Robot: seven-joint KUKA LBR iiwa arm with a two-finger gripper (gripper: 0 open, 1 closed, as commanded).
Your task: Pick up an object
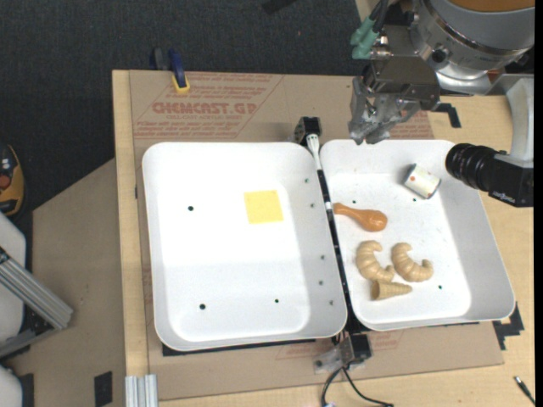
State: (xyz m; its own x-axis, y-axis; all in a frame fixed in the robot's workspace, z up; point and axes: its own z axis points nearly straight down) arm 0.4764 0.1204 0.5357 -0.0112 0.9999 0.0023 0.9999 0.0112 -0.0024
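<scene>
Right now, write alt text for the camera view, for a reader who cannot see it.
A grey robot arm's gripper hangs above the far edge of the right white bin, which holds three croissant-shaped pastries, an orange spoon-like piece and a small white cylinder. The left white bin holds a yellow square.

- Arm [475, 15] cut off by the top and right edges; upper links out of frame.
- Gripper [371, 130] blurred and dark; jaws not distinguishable.
- Small white object [422, 181] in the right bin [475, 303]: too small to identify.
- Far rim of right bin partly hidden behind gripper.
</scene>
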